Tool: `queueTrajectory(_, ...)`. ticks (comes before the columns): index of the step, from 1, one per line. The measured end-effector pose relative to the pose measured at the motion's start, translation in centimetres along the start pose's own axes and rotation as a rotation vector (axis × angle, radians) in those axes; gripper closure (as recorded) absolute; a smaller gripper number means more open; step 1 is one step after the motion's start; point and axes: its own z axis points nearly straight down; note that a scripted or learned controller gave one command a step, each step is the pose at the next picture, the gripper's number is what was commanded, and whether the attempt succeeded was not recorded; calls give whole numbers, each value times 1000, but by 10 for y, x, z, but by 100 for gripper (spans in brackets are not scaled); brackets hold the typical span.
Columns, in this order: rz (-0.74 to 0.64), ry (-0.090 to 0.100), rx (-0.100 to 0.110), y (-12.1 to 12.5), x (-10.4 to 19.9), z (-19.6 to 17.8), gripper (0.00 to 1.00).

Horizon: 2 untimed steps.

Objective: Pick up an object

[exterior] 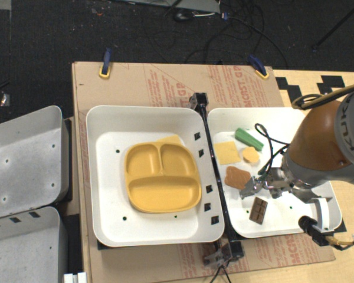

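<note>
In the right bin (318, 226) lie a green block (248, 138), a pale yellow square slice (226, 153), a small orange-yellow piece (251, 155), a brown flat piece (237, 177) and a dark brown chocolate-like bar (258, 210). My gripper (258, 186) hangs low over this bin, just right of the brown piece and above the dark bar. The arm's orange band (318, 137) rises behind it on the right. Nothing shows between the fingers.
The left bin (106, 217) holds a yellow divided plate (163, 177). A black divider (211, 170) runs between the bins. Two white trays (23, 158) lie off the bench at the left. Cables trail near the bin's lower right corner.
</note>
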Motion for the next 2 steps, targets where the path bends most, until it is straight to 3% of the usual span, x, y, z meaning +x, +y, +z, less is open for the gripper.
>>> queueTrajectory(1,-1,0,-2,0,0,22,0)
queueTrajectory(2,1,0,-4,0,1,11,100)
